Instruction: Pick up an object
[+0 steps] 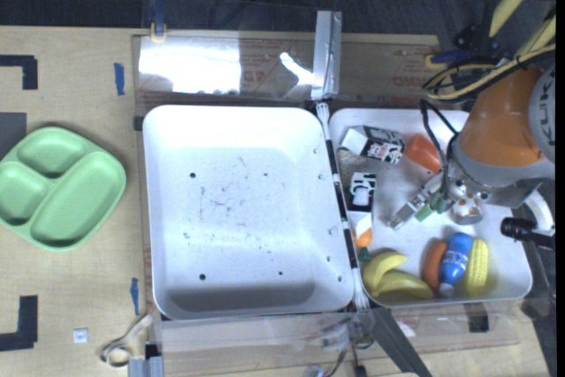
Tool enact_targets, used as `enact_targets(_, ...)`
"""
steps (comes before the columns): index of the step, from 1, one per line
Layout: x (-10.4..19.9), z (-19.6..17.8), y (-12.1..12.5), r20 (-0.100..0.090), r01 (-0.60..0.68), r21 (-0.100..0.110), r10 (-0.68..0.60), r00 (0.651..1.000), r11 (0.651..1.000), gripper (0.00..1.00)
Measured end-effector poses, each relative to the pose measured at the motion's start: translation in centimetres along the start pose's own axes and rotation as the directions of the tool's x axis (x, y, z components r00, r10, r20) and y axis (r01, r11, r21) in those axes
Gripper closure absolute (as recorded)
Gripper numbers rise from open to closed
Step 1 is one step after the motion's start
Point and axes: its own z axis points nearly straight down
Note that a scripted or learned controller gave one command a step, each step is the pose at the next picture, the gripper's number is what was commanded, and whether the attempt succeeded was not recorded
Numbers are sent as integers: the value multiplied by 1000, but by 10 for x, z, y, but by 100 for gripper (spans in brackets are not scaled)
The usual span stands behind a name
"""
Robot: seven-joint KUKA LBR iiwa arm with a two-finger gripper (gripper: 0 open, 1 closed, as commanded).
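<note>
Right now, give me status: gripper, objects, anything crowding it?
Gripper low in right bin, grip state unclear. Banana, blue bottle, corn loose near front. Small boxes crowd the left side.

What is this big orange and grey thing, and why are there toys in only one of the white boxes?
That is a robot arm, reaching in from the right. One camera looks down on the bench from above. At the arm's tip is its end effector, the part meant for picking things up. It hangs over the right bin, among the toys, but I cannot tell if it has grabbed anything. In that bin lie a toy banana, a blue bottle, a yellow corn cob, an orange piece and small black-and-white packets. The left bin is beside it. A green divided plate sits on the bench at the far left.
</note>
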Motion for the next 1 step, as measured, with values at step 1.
enact_targets(1, 5, 0, 49, 0, -315, 2, 315, 949, 949, 0)
